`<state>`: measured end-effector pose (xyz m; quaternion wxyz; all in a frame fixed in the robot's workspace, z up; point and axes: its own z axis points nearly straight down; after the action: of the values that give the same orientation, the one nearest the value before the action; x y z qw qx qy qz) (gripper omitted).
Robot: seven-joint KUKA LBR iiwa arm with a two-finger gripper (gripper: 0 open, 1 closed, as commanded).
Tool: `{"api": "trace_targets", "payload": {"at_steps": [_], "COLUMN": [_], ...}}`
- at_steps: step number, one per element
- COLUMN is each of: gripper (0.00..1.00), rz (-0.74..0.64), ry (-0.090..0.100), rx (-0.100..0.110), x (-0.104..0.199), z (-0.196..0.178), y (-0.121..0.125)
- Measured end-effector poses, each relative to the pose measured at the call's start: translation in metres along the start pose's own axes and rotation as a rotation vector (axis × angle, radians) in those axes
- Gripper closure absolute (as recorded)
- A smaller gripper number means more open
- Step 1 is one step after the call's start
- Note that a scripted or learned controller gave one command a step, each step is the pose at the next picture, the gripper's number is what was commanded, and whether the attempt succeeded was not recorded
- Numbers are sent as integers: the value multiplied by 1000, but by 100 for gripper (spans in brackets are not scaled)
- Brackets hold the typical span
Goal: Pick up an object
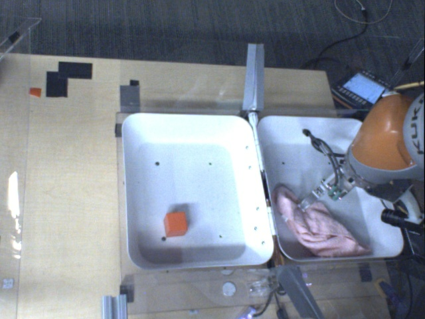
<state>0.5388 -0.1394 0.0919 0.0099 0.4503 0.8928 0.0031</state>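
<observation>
A crumpled pink cloth (322, 230) lies in the front part of the right bin (292, 145). My gripper (309, 203) reaches in from the right and is down at the cloth's upper left edge, touching or just above it. An orange cube (176, 224) sits in the left bin (186, 138), near its front left, far from the gripper.
The arm's orange band (382, 141) and grey wrist hang over the right bin's right side. A metal divider post (253, 78) stands behind the seam between the bins. Cables and a small screen (362, 88) lie at the back right.
</observation>
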Motion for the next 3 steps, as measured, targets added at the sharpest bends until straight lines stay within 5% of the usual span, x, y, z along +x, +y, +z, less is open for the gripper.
{"api": "trace_targets", "payload": {"at_steps": [1, 2, 3], "gripper": [0, 100, 100], "rz": [-35, -34, 324], "ry": [1, -9, 8], "rx": [-2, -13, 9], "x": [64, 61, 39], "z": [-1, -14, -94], "y": [-2, 2, 82]}}
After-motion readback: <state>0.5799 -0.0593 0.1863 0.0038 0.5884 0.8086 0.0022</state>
